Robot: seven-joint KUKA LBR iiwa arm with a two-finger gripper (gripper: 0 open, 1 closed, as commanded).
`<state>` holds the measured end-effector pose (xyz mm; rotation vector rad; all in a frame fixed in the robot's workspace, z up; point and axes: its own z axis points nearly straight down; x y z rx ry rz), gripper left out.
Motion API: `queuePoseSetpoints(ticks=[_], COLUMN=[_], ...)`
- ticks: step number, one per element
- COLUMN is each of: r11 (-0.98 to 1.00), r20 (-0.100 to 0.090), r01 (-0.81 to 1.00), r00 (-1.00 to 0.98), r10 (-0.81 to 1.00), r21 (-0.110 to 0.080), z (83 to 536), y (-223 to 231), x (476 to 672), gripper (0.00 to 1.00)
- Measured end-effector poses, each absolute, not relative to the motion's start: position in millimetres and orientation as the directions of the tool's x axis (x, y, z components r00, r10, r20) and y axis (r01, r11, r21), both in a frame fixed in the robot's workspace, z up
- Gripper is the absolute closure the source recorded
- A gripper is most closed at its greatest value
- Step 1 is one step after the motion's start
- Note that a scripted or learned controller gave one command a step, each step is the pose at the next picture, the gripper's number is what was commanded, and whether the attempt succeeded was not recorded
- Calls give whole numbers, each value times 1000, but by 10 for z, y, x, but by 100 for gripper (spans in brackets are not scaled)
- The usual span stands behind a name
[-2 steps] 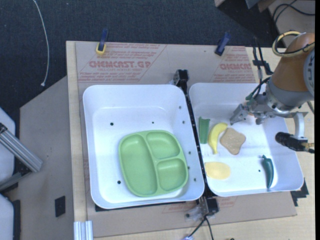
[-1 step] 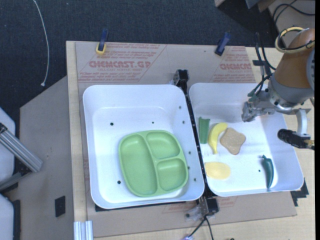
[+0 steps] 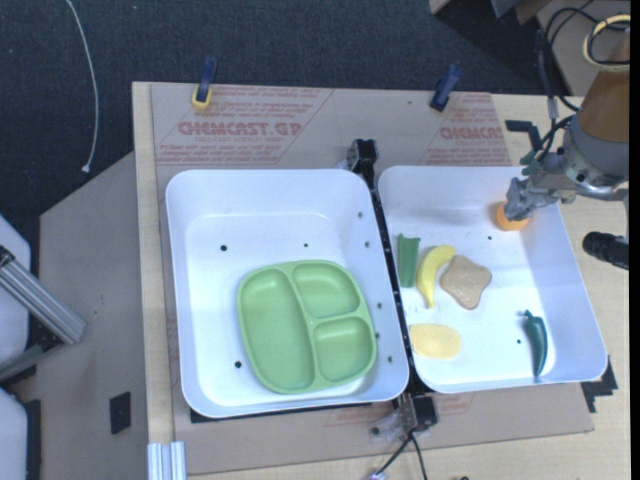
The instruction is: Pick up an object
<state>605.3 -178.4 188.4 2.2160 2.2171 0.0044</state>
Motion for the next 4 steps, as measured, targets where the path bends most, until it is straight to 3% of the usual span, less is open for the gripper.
queuePoseSetpoints(ticks=[1,4], r11=[1,5], r20=[-2,2], r01=[1000,1000], r00=[-1,-5], r10=[1000,1000], r21=[6,-2], z=[2293,2493], y=[-1787,-322], x=[6066,5780], gripper=[100,100])
